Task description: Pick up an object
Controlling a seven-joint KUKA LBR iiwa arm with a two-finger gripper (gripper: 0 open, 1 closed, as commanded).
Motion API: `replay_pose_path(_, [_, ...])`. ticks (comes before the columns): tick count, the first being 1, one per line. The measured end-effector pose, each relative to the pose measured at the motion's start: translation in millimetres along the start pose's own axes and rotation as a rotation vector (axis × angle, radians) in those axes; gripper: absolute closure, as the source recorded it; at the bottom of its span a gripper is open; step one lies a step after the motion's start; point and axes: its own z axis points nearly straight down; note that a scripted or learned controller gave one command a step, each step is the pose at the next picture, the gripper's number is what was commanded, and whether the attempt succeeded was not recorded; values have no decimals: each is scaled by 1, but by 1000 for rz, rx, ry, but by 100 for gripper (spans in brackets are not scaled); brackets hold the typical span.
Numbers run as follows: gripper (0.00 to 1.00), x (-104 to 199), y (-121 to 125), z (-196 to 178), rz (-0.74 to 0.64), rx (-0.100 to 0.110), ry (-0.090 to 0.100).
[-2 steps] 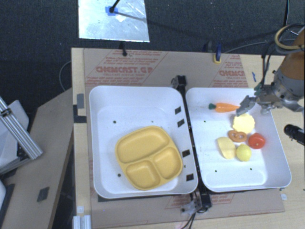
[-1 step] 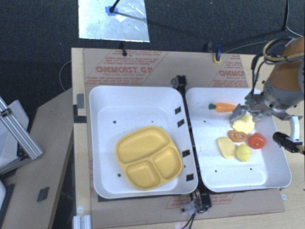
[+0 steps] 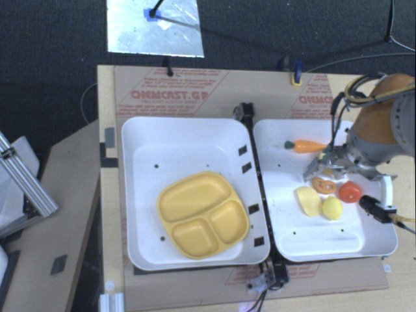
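Observation:
The right bin (image 3: 325,242) holds several toy foods. An orange carrot (image 3: 309,147) lies near its back wall. A round orange-brown piece (image 3: 324,186) sits mid-bin, with a red tomato (image 3: 350,192) to its right. Just in front of them lie a pale yellow wedge (image 3: 309,201) and a yellow lemon (image 3: 332,208). My gripper (image 3: 323,169) hangs low over the bin, directly behind the orange-brown piece and in front of the carrot. The grey arm with its orange band (image 3: 383,119) reaches in from the right and hides the bin's far right corner.
The left bin (image 3: 188,138) carries a yellow divided plate (image 3: 203,213) in its front half. A black divider (image 3: 253,168) runs between the bins. Cables loop over the arm's wrist. A shiny metal sheet (image 3: 155,18) lies behind the bench.

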Motion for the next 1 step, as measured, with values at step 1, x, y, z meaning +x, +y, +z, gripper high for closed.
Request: replay_pose_path(1, [0, 0, 1, 6, 0, -5, -1])
